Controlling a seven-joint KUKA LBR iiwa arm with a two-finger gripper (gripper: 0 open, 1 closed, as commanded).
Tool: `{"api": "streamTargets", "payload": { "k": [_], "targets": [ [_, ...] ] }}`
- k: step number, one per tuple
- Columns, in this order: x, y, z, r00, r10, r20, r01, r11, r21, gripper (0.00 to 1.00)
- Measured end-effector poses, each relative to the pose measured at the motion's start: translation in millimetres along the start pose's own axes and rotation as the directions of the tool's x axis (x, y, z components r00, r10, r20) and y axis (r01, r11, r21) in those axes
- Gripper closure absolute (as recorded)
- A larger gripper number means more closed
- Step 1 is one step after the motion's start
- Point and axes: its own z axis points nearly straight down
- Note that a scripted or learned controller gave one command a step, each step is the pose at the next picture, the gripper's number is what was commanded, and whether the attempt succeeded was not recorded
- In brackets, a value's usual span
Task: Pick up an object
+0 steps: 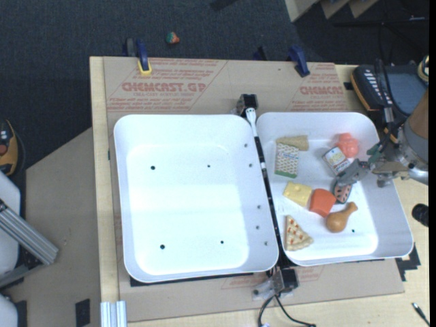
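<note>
The gripper (347, 176) hangs low in the right bin (392, 240), fingers spread, gripping nothing. Just below its tips: an orange block (321, 201) and a drumstick (339, 218). A can (334, 159) sits just above.

Both bins, left (136, 135) and right (392, 223): smooth white plastic, faint sheen. Surface (204, 87): matt brown paper-faced board, red print. Floor (68, 19): dark, rough carpet-like weave. Clamps (143, 56): blue and yellow plastic. Toy foods, e.g. pizza slice (296, 234), drumstick (340, 218): smooth moulded plastic, slightly glossy. Claw (349, 176): dull grey metal.
</note>
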Motion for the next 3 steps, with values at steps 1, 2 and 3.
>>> {"api": "streamTargets", "payload": {
  "k": [1, 2, 3],
  "targets": [
    [45, 38, 121, 1.000, -0.003, -0.002, 0.003, 1.000, -0.001, 0.00],
    [43, 40, 102, 1.000, -0.001, 0.000, 0.001, 1.000, -0.010, 1.00],
    [107, 95, 10, 1.000, -0.008, 0.001, 0.008, 1.000, -0.013, 1.00]
  ]
}}
